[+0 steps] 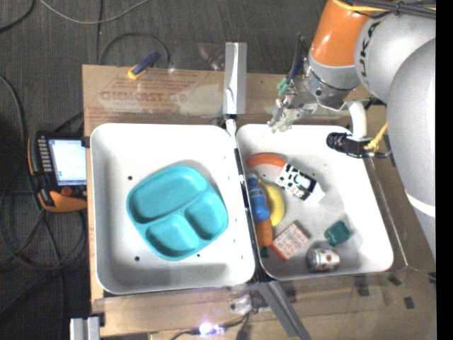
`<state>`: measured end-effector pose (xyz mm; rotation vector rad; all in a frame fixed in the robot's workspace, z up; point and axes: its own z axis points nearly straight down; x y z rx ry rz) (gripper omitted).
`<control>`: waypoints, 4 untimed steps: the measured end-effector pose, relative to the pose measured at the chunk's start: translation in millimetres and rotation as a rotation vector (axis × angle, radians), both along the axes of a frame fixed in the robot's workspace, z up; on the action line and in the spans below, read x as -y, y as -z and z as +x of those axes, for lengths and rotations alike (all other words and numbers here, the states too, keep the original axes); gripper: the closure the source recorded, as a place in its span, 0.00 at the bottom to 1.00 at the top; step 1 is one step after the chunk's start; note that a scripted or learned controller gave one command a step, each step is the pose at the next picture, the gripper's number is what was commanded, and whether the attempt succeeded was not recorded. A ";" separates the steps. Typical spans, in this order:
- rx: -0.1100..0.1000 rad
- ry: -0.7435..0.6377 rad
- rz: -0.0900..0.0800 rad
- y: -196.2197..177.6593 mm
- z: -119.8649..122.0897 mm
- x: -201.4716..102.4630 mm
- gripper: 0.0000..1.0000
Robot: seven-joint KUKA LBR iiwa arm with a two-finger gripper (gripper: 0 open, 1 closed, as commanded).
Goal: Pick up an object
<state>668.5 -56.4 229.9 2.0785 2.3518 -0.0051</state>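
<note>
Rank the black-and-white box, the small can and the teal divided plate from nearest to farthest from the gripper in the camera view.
Measured from the gripper, above the right bin's far edge:
1. Black-and-white box, in the right bin's upper middle, just below the gripper.
2. Teal divided plate, in the left bin's centre.
3. Small can, at the right bin's near edge.
The plate and can are nearly level, so treat that order as tentative.

Bright, even overhead light, soft shadows, white bins (99, 261) near glare, slightly soft focus throughout.
</note>
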 end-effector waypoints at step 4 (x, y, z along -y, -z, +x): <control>0.013 -0.178 0.006 130.2 -57.4 66.6 1.00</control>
